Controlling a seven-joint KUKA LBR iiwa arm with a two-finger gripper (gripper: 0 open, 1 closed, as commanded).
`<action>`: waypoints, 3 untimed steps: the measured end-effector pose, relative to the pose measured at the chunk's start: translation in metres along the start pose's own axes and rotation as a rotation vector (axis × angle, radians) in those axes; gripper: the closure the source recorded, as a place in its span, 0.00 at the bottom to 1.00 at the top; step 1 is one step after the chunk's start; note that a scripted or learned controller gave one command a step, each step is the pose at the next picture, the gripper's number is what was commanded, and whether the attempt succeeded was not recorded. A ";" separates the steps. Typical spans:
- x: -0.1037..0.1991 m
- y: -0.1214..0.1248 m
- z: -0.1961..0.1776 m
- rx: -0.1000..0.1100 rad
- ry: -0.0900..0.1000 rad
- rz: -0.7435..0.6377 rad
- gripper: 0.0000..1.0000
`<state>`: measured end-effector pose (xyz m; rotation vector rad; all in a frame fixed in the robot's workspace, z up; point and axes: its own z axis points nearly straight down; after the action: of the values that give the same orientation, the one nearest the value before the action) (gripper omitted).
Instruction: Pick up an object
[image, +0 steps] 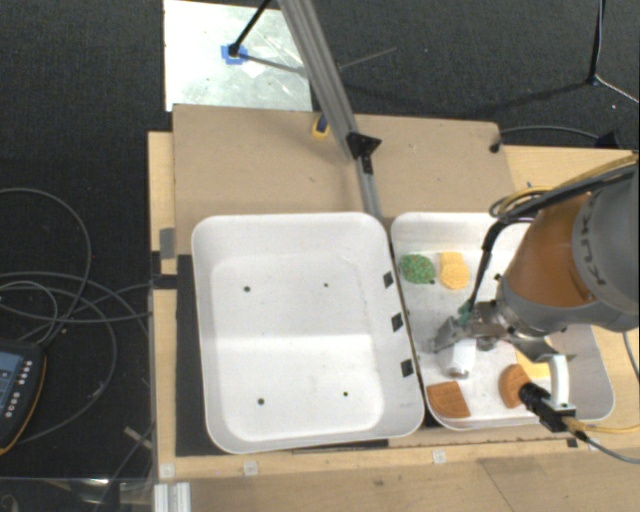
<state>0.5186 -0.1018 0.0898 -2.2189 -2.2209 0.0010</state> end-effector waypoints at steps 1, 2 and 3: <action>0.000 0.001 -0.011 -0.004 0.000 0.000 1.00; -0.008 0.001 -0.058 -0.007 -0.002 -0.001 1.00; -0.007 0.004 -0.101 -0.008 -0.002 -0.004 1.00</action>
<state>0.5225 -0.1092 0.1905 -2.2195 -2.2306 -0.0056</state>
